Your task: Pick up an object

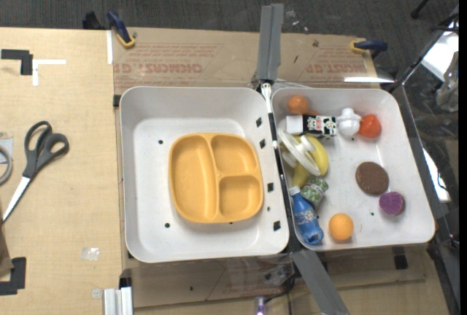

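The right bin holds several small objects. An orange ball lies at its far left corner, with a black-and-white carton, a white figure and a red-orange piece beside it. A yellow banana with a white ring on it lies along the left wall. Below the banana are a green can and a blue bottle. A brown disc, a purple piece and a second orange ball lie apart on the bin floor.
The left bin holds a yellow divided plate. Scissors lie on the wooden bench at the far left. Blue clamps hold cardboard behind the bins. A grey bar stands at the bins' far junction.
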`<state>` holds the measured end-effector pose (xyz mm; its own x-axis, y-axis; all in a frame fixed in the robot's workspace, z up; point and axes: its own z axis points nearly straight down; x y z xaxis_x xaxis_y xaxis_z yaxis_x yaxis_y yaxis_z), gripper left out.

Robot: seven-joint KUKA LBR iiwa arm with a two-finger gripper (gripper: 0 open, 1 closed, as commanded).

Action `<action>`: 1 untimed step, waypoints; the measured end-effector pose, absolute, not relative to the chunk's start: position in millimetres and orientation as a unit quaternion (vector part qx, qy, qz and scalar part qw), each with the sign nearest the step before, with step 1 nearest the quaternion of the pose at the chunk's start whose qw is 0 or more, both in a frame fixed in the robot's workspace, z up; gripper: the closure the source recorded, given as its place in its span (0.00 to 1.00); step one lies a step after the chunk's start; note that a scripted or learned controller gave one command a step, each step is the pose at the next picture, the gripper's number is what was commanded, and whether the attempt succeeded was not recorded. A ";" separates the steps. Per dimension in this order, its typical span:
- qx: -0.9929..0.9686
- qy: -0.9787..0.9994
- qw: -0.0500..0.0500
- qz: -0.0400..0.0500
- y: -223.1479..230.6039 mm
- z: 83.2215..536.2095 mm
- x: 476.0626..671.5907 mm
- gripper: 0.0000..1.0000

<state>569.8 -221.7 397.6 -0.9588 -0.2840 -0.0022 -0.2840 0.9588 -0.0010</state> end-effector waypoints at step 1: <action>-0.304 0.953 0.002 0.000 -221.9 385.9 501.9 1.00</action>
<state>501.9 -221.9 385.9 -0.8147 -0.5799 -0.0028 -0.5799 0.8147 -0.0012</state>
